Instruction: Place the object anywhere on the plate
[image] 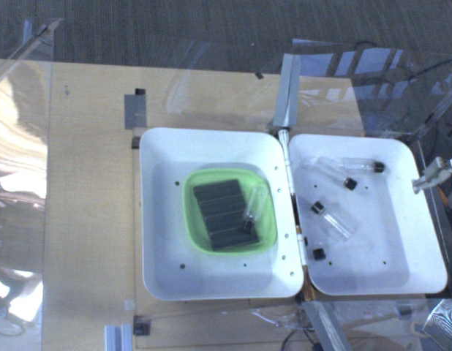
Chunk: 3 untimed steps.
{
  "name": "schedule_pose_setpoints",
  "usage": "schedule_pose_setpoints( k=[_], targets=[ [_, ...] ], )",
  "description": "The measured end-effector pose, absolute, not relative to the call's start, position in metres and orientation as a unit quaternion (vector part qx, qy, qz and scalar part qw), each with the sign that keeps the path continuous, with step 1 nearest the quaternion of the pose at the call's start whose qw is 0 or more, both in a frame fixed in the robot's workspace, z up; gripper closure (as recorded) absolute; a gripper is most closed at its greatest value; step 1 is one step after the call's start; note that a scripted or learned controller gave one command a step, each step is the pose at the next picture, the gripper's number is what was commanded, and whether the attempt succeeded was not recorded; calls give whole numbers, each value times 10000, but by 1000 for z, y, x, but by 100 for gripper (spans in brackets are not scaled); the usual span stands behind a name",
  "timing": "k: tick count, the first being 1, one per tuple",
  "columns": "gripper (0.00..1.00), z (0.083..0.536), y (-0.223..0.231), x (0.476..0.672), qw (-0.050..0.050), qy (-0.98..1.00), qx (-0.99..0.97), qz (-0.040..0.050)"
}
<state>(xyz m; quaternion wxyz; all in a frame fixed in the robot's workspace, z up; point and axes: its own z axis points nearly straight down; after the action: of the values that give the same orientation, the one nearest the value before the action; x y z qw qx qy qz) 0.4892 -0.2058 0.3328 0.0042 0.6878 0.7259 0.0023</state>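
Camera view, gripper: the gripper sits at the far right of the view, over the outer rim of the right bin, and is partly cut off by the frame.
Gripper state: cannot tell whether it is released or clenched. Nothing can be seen held in it.
Task's thing: a clear vial with a dark cap lies on its side on the green plate, well apart from the gripper, across the divide between the bins and out toward the view's left.
Vial's neighbour: a dark ridged block also lies on the plate, just beside the vial on the side away from the gripper.
Plate: it rests in the middle of the left bin, the bin farther from the gripper.
Nearer the gripper: a long clear tube, a second small vial and two loose black caps lie in the right bin, all between the gripper and the plate.
Done, as I judge it: the vial on the plate looks like the object placed, with the gripper clear of it.
Left, as I judge it: little or nothing, unless the object meant is one of the pieces in the right bin, in which case a pick there comes first.
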Motion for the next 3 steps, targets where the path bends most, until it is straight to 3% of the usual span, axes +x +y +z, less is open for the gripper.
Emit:
schedule_pose_setpoints(
  k=[1,3],
  targets=[
    [0,438,-206,499,74,7483,6633,26],
    [0,438,-206,499,70,7486,6630,22]
  ],
)
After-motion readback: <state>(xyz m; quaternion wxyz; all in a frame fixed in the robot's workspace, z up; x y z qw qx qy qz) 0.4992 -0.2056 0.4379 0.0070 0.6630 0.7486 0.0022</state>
